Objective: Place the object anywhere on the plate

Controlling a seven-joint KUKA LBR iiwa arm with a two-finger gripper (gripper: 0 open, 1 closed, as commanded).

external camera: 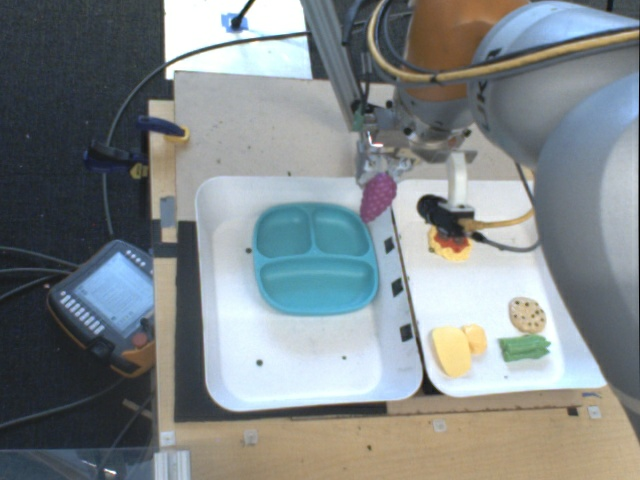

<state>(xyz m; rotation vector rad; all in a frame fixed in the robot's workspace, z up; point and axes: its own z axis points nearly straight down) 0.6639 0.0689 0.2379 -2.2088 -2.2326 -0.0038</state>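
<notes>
One purple grape bunch (377,198) hangs pinched in the jaws (377,171), beside the teal plate (315,259).

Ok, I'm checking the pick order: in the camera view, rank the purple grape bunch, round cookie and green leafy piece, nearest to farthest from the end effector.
1. Purple grape bunch, right below the end effector, over the divider.
2. Round brown cookie, right bin, toward its right side.
3. Green leafy piece, just in front of the cookie.

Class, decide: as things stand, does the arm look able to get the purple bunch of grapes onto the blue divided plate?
Probably yes: the purple bunch of grapes hangs just off the blue divided plate's right corner, with nothing between them.
</notes>
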